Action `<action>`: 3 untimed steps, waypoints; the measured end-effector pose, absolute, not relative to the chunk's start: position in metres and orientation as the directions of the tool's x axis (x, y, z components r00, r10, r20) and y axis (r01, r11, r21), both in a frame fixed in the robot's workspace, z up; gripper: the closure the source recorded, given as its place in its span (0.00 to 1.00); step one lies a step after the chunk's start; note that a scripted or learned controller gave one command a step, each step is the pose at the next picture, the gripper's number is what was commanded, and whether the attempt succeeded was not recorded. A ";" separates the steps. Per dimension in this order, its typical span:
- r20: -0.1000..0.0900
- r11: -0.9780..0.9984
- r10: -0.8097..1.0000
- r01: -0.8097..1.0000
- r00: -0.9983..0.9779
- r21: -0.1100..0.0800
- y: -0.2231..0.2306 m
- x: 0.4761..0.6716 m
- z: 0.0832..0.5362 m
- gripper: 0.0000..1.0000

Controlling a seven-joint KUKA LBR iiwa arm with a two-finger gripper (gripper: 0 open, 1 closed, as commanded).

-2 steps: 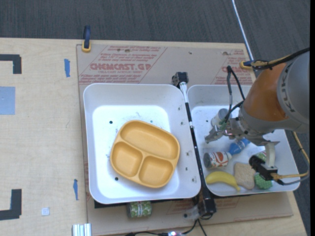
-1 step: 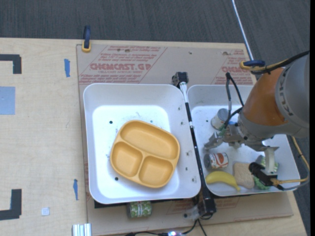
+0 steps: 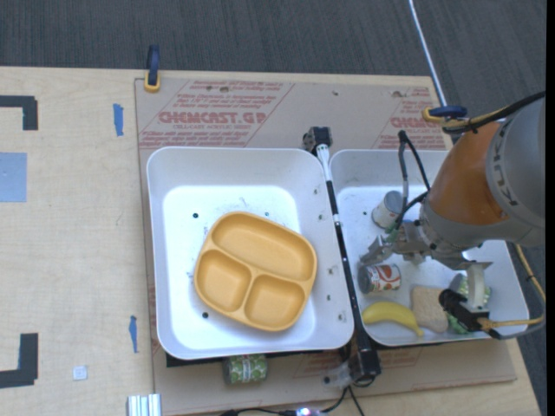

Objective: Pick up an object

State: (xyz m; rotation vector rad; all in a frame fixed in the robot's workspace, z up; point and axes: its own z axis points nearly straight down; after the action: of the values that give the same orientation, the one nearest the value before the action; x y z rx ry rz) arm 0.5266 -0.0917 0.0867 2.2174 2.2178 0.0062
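Glossy orange three-part plate (image 3: 256, 271) in left bin (image 3: 160, 232), small can (image 3: 382, 276) in right bin (image 3: 351, 180) beside smooth banana (image 3: 392, 315), gripper (image 3: 388, 251) over can, jaw opening unclear, grey arm (image 3: 486, 189) hiding bin.

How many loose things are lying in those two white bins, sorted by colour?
Yellow/orange: 2, a divided plate and a banana
Red and white: 1, a small can
Tan: 1, a block
Green and white: 1, an item
Total: 5

The arm (image 3: 499, 180) is cut off by the picture's 3 o'clock edge and hides much of the right bin (image 3: 364, 180). At 6 o'clock, a green can (image 3: 246, 369) lies half tucked under the left bin (image 3: 165, 232).
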 end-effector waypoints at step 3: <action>-0.003 -0.001 1.000 1.000 0.001 0.004 -0.137 0.480 0.146 1.00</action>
State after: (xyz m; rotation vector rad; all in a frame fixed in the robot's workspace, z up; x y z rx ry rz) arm 0.4803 -0.1374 0.1458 2.2193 2.2165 0.0017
